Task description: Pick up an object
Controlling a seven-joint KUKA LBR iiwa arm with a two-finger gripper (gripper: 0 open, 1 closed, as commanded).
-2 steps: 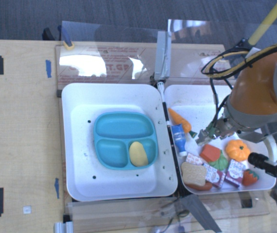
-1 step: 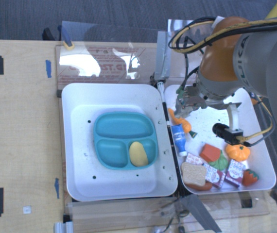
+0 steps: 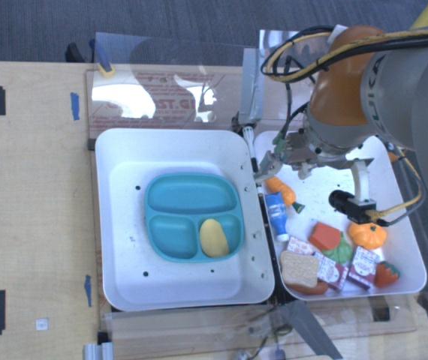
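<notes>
Here I see the gripper [image 3: 283, 162] low over the upper left corner of the right-hand bin [image 3: 408, 255], just above an orange carrot-like piece [image 3: 281, 190] and a blue tube [image 3: 277, 214] lying along that bin's left wall, and from this angle I cannot tell how it is set. Toward the lower right of the frame lie a red block [image 3: 324, 236], a bread slice [image 3: 299, 269] and a small pumpkin [image 3: 368, 235]. Centre frame, the left bin [image 3: 116, 201] holds a teal divided tray [image 3: 191, 214] with a yellow lemon-like piece [image 3: 213, 238] in its lower right compartment.
</notes>
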